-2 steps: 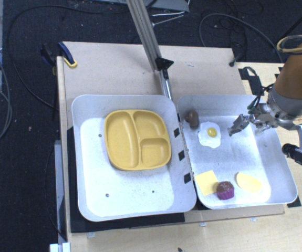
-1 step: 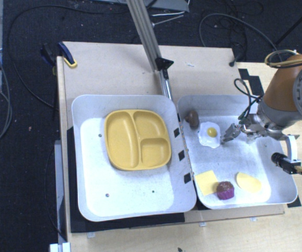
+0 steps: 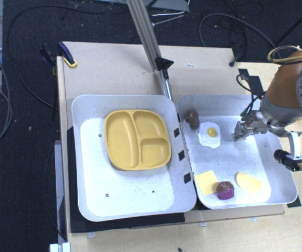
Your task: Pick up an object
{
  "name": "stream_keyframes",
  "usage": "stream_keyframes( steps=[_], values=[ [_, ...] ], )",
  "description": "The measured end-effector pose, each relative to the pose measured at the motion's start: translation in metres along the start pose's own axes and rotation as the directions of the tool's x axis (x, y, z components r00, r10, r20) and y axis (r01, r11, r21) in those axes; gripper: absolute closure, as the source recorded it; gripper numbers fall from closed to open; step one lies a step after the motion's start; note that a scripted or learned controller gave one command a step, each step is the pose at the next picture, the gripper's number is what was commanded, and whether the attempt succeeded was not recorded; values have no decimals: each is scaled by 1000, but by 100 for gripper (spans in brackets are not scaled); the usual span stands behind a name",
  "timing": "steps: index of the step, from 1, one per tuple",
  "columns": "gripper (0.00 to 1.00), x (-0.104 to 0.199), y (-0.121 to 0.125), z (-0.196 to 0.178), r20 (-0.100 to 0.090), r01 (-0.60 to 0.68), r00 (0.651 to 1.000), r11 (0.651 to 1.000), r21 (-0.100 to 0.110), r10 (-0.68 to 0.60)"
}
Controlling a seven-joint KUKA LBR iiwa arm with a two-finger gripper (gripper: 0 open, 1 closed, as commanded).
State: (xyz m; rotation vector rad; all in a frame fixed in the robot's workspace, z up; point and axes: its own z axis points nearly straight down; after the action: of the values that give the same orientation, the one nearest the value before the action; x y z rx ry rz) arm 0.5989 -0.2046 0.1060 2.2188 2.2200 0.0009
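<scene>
We are seeing a yellow divided tray (image 3: 138, 140) lying in the left bin (image 3: 87, 193). Our gripper (image 3: 238, 134) is hovering over the right bin (image 3: 277, 190), just right of a fried egg (image 3: 210, 135); its opening we cannot tell.
</scene>
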Motion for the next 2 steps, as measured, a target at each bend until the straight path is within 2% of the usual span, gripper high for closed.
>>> stream_keyframes(
  steps=[1,2],
  values=[
    [100,-6,4,-62,1,1,1000,1000,-3,-1],
    [100,-4,0,-106,1,1,1000,1000,-3,-1]
  ],
)
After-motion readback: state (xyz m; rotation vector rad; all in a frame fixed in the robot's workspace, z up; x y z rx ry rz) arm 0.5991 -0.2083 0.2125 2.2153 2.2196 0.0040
